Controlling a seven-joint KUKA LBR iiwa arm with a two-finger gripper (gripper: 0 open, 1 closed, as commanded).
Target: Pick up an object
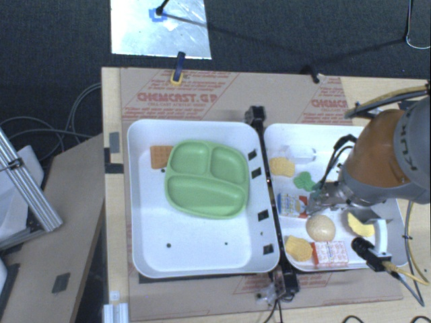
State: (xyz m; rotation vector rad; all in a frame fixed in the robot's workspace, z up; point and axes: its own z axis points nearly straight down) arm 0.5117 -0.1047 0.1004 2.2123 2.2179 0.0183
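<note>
The right bin (296, 134) holds several small items: a yellow piece (282, 167), a green piece (303, 180), a striped packet (288, 204), a tan round bun (321, 228), an orange-yellow piece (299, 249), a red-and-white box (331, 253) and a yellow banana-like piece (361, 227). My gripper (323, 199) hangs low over the middle of this bin, just above the bun and right of the packet. Nothing shows between its fingers.
The left bin (145, 247) carries a green divided plate (206, 179) and a small brown cracker (159, 156) at its upper left. The arm's orange band (380, 150) covers the right bin's right side. A black divider (267, 180) runs between the bins.
</note>
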